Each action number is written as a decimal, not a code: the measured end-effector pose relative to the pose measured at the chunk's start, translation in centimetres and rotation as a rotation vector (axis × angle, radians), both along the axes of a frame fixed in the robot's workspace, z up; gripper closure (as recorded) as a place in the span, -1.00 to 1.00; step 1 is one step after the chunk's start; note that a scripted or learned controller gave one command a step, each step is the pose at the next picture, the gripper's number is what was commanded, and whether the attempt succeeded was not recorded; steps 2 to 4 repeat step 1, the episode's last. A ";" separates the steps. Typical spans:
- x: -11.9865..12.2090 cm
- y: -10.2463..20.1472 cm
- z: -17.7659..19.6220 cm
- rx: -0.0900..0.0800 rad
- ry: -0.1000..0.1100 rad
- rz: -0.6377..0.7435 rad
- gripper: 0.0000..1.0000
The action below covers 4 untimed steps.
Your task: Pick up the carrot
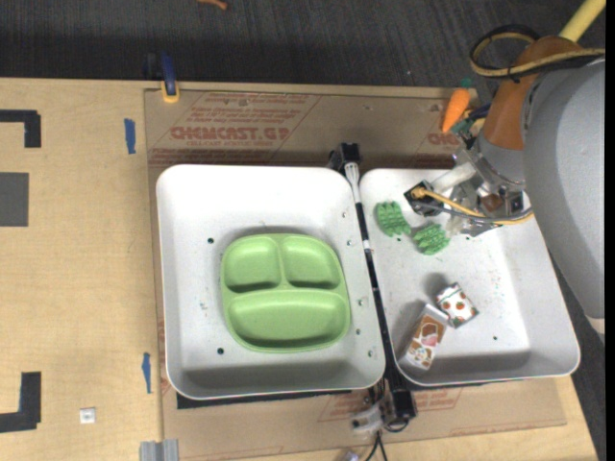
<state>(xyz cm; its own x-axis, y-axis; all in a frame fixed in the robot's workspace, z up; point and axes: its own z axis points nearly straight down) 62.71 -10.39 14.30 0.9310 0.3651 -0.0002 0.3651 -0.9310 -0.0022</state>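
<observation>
Apparently the carrot (455,109) lies beyond the right bin's (509,358) far rim, so the gripper (459,198), over the bin, misses it; whether it is open or closed, I cannot tell.

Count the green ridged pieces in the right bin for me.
2. One piece lies near the bin's left wall; the other piece sits just right of it and lower. The arm may hide more.
</observation>
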 end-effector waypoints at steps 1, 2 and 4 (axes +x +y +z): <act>0.0 -0.1 0.0 -0.001 0.001 0.000 -1.00; 0.0 -0.1 0.0 -0.001 0.001 0.000 -1.00; 0.0 -0.1 0.0 -0.001 0.001 0.000 -1.00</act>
